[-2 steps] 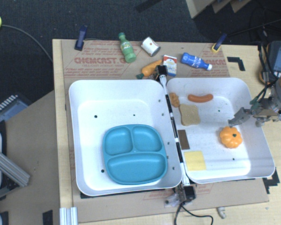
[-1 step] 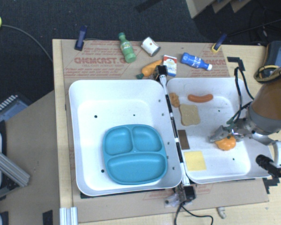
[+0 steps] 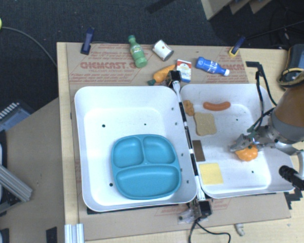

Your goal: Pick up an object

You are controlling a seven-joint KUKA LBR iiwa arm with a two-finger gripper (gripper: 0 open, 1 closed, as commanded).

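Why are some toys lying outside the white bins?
Five have ended up on the bench behind the bins: a green bottle, a blue bottle, a white can, a carrot and a small carton, all tipped over.

Printed lettering in faded red runs along the far edge of the brown board [image 3: 116,65] covering the surface; it appears to read "CHEMCAST", with smaller lines beneath too small to make out. Similar red print at the board's far right corner [image 3: 243,65] is illegible. No other readable markings.
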